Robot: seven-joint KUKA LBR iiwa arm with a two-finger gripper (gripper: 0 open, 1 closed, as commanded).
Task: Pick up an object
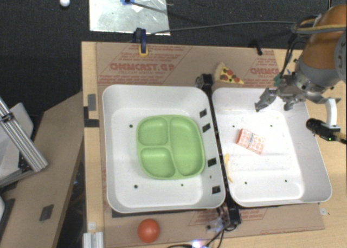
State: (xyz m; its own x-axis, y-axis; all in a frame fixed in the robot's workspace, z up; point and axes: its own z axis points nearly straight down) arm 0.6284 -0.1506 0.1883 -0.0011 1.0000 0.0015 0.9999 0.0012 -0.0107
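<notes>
- Two shallow white bins sit side by side on a tan board printed with red lettering; both are smooth plastic with rounded corners. The left bin [116,133] and the right bin [303,179] meet along a dark seam with black clips.
- One pale green tray [169,146] lies in the middle of the left bin: a glossy rounded square moulded into three compartments.
- One small packet [250,140], flat and rectangular with a pink and white pattern, lies tilted on the floor of the right bin, about mid-bin and nearer its left side. Its print is too small to read.
- One thin pale strip [228,168] lies by the right bin's left wall; what it is cannot be made out.
- One toy pizza slice [229,75], a yellow wedge with red spots, rests on the board just beyond the bins' far edge.
- One orange-red ball [148,230] sits on the board near the front edge, partly cut off by shadow.
- The gripper [276,99] hangs over the far part of the right bin, well apart from the packet, its two dark fingers spread and nothing between them.
- The arm's orange band is cut off at the right edge.
- One crinkled silvery sheet [127,1] lies on the black cloth at the far side, and one small white ball [65,1] left of it.
</notes>
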